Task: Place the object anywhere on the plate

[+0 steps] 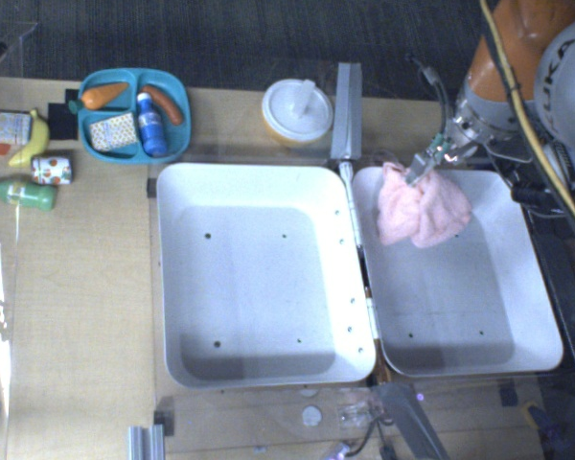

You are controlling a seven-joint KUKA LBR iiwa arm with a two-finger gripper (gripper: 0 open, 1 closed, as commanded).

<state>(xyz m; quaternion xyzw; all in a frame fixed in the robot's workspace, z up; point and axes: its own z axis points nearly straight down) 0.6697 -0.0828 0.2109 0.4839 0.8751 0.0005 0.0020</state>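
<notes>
Dark grey carpet runs behind a pale wood-grain tabletop (pixel 67 305); two shallow white plastic bins with rounded corners sit side by side on it. You see the left bin (pixel 259 276) with a smooth matte floor, small dark holes in it. The right bin (pixel 470 300) carries the task's thing: a pink cloth (pixel 420 209), soft, crumpled, lumpy, lying in that bin's far left corner, near the rim.

The arm (pixel 546 60) comes in from the right, grey metal with an orange band, yellow and black cables looped around it. The pincer (pixel 424 169) sits right at the cloth's top edge, touching or just over it. You cannot tell if its fingers are spread or pressed together, too small and dark here.

A blue compartment plate (pixel 134 115) stands at the tabletop's far left, rounded, glossy plastic. In it: an orange carrot-like toy (pixel 105 95), a blue bottle (pixel 151 127), a sausage-like piece (pixel 169 105).

Left of the plate, near the tabletop's left edge: a yellow banana (pixel 34 140), a small can (pixel 52 170), a green bottle (pixel 19 194) lying flat.

A round white lidded container (pixel 297 110) stands at the far edge, above the left bin.
</notes>
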